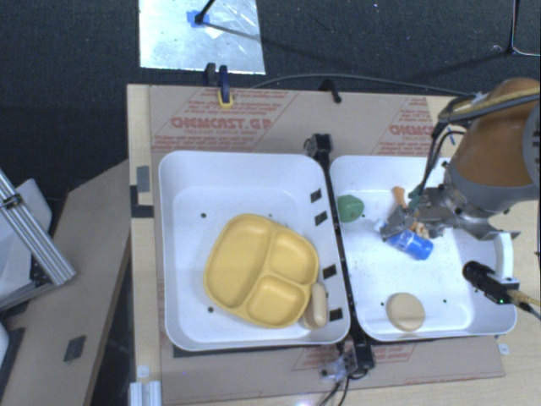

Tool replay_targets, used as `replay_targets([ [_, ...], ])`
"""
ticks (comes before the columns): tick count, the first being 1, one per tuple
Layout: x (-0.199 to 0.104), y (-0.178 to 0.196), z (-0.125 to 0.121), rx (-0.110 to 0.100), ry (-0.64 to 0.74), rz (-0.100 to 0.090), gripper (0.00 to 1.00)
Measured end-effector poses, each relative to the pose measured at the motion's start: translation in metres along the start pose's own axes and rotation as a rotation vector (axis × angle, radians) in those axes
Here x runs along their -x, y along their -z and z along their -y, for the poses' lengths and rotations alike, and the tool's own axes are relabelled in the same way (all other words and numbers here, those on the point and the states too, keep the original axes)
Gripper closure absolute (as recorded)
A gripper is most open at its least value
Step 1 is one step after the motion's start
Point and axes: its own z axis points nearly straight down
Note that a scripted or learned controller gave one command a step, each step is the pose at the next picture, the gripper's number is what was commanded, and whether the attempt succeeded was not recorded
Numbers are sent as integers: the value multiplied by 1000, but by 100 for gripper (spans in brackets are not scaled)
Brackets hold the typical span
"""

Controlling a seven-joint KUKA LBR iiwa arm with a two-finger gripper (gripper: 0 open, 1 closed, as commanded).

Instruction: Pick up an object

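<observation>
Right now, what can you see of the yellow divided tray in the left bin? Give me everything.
The yellow tray lies flat and right way up on the floor of the left bin, turned askew to the bin walls. It looks like smooth moulded plastic with rounded corners and a raised rim. Ridges split it into three compartments, one large on the view's left and two smaller on the right, all bare. A beige oblong piece rests against its lower right edge. Nothing else touches it.

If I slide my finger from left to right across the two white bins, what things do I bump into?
Yellow divided plate → small beige oblong piece → green lump. Further right, the orange thing, the round beige thing and the blue thing sit above one another, so they have no clear order.
</observation>
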Motion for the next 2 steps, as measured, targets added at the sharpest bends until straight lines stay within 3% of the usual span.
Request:
replay_targets([
  [1, 0, 6, -3, 13, 2, 1, 0],
  [2, 8, -53, -5, 8, 0, 1, 0],
])
